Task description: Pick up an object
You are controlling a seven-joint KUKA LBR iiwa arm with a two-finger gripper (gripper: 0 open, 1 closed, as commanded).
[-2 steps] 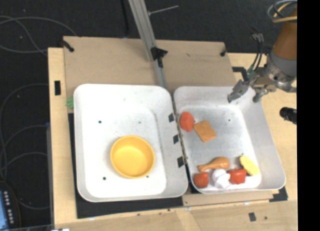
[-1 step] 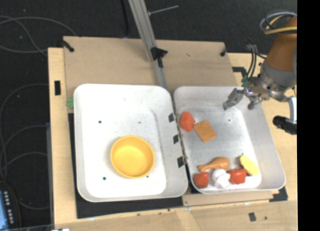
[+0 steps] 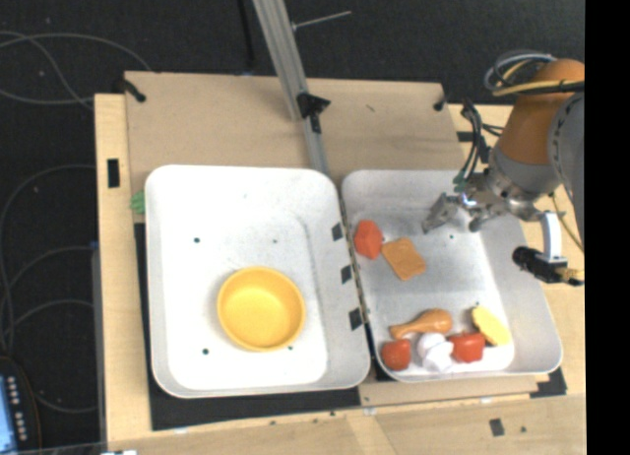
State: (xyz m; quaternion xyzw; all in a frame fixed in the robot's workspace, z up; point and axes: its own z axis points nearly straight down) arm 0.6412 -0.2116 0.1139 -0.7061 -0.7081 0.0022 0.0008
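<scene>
The arm comes in from the right with its gripper (image 3: 455,215) poised over the far part of the right bin (image 3: 522,291), its two fingers spread apart with nothing between them; taking that bin as the landmark, a tan flat piece (image 3: 404,259) lies toward its middle left, just nearer the camera than the fingertips and apart from them; a round orange-red fruit (image 3: 368,239) sits touching or nearly touching that tan piece, close against the bin's left wall; along the bin's near edge a cluster gathers: a tan drumstick-shaped thing (image 3: 423,324), a small red piece (image 3: 397,353), a white lump (image 3: 432,352), another red piece (image 3: 469,347), and a yellow piece (image 3: 490,325) toward the near right; beside it, the left bin (image 3: 187,207) holds a yellow bowl (image 3: 260,308), upright, in its near half.
</scene>
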